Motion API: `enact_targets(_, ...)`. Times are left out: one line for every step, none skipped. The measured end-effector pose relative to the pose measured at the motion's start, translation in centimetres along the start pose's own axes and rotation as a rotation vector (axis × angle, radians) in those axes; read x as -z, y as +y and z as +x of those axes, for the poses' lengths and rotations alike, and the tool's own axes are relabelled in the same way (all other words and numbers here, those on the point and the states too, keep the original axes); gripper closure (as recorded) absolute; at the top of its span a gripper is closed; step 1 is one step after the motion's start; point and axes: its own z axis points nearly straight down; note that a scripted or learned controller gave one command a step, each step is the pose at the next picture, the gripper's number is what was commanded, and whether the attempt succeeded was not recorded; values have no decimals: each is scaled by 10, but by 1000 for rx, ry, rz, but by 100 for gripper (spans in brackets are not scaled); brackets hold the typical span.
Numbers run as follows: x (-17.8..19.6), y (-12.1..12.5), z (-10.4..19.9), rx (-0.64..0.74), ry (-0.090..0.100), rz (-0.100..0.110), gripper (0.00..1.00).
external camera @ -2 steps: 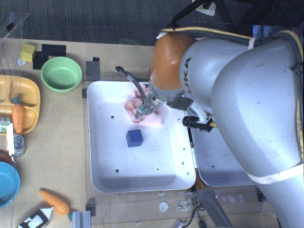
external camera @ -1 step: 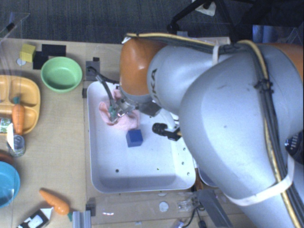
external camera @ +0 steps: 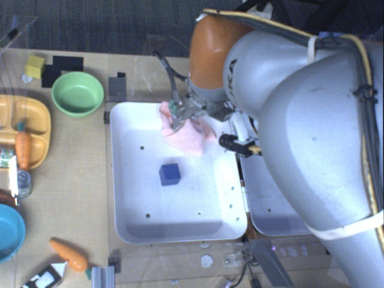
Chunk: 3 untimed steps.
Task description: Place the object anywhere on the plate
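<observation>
The claw (external camera: 178,117) hangs over the left bin's (external camera: 129,221) far edge, clenched on a pink cloth (external camera: 191,138) — no plate visible there; a blue cube (external camera: 170,174) sits nearer, mid-bin.

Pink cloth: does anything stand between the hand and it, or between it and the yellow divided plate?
Nothing visible separates the hand from the pink cloth; the hand is at its upper edge. Toward the yellow divided plate lie the white bin's left wall and, nearby, a green bowl.
</observation>
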Motion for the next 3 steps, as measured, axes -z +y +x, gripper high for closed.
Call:
enact_targets(-23, -9, 51, 320, 3, 2, 100)
enact_targets(-41, -9, -11, 66, 0, -12, 100)
enact_targets(40, 9, -4, 264, -1, -2, 100)
